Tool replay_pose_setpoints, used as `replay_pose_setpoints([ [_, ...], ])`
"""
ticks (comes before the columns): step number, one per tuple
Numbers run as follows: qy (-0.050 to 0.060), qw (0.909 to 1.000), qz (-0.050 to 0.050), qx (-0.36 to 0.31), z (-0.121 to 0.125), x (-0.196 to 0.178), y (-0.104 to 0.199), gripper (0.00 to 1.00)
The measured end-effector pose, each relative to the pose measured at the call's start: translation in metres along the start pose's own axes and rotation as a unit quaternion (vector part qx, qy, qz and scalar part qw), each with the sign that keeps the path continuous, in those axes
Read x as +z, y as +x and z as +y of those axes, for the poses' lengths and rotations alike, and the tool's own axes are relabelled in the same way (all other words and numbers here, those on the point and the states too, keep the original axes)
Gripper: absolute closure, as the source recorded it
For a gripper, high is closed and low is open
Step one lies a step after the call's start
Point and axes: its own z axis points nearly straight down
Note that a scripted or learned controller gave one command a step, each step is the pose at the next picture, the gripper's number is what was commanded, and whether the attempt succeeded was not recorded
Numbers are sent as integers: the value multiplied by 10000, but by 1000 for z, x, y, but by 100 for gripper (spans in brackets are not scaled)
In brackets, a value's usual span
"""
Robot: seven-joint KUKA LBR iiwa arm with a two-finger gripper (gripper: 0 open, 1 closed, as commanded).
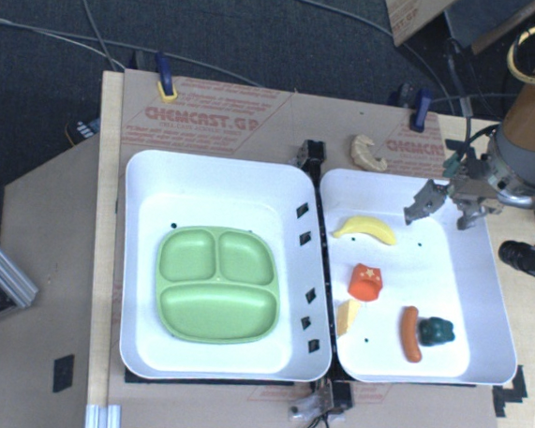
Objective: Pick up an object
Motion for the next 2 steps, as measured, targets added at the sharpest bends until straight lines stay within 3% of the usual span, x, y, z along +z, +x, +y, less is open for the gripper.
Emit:
replay_pose_setpoints([
  [1,-71,10000,-9,-13,2,-8,0,0],
  [2,-37,10000,-1,-13,1,55,4,0],
])
